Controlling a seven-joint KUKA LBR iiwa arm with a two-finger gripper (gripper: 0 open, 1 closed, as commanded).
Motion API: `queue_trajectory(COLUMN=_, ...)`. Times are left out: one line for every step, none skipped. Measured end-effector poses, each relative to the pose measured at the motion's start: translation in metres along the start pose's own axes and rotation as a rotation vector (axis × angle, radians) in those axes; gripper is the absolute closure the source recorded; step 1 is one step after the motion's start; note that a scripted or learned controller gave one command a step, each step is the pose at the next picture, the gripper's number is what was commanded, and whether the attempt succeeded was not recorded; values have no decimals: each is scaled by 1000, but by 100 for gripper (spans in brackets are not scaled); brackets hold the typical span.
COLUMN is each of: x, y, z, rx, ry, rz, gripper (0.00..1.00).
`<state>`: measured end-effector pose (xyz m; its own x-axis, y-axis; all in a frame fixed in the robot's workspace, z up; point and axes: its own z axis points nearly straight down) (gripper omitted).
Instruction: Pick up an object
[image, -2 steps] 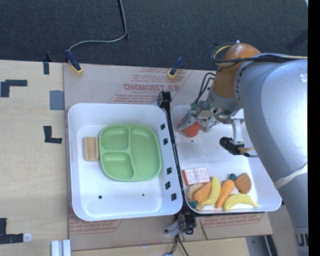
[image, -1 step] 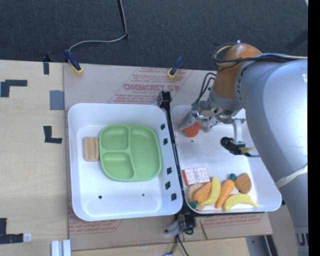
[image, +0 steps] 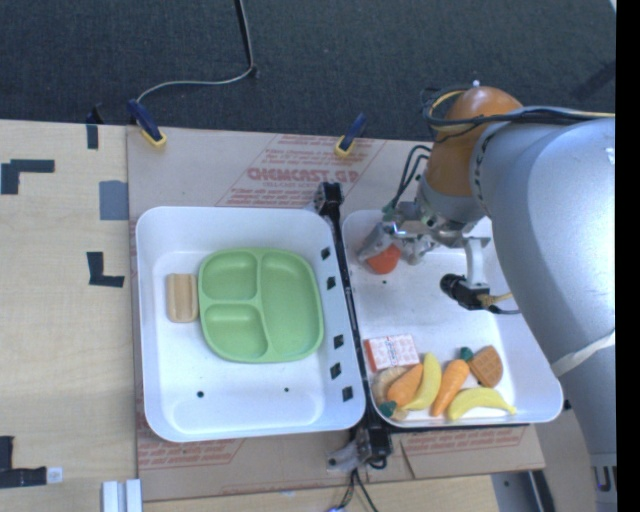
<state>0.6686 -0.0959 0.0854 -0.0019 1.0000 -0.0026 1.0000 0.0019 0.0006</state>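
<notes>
Here, fingers clamped on red-orange toy, near right bin's upper-left rim, open floor below.

Open floor above clustered toys

A green divided plate with three compartments lies in the left white bin, and a small tan block rests just beside the plate's left edge. The bins sit on a cardboard sheet printed with red lettering, held at its far edge by two blue-and-yellow clamps. A black cable runs across the dark floor beyond.
</notes>
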Motion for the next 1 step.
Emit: queue_trajectory(x=0, y=0, z=0, rx=0, ry=-1, rz=0, gripper=0)
